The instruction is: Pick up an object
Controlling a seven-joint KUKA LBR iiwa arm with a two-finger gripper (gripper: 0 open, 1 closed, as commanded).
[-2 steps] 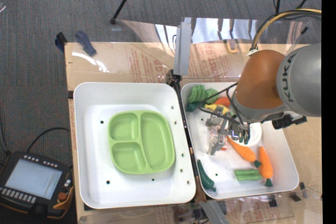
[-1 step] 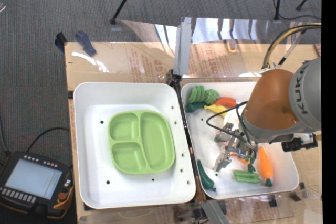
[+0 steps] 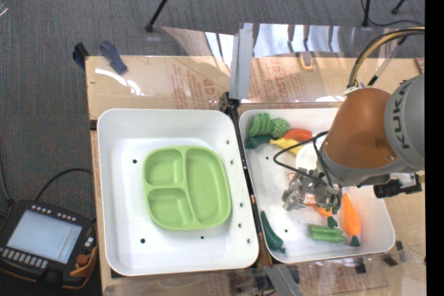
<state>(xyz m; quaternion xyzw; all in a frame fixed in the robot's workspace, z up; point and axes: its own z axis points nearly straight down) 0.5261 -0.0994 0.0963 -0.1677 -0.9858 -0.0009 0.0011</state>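
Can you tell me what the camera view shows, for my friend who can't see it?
A grey-and-orange robot arm reaches its gripper down into the right bin among toy vegetables, including a carrot. The left bin holds a green divided plate.

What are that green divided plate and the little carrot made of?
The green plate looks like moulded plastic: one even colour, a soft matte sheen, rounded dividers. The carrot is probably a plastic toy, judging by its smooth, uniformly bright orange skin, though rubber can't be excluded.
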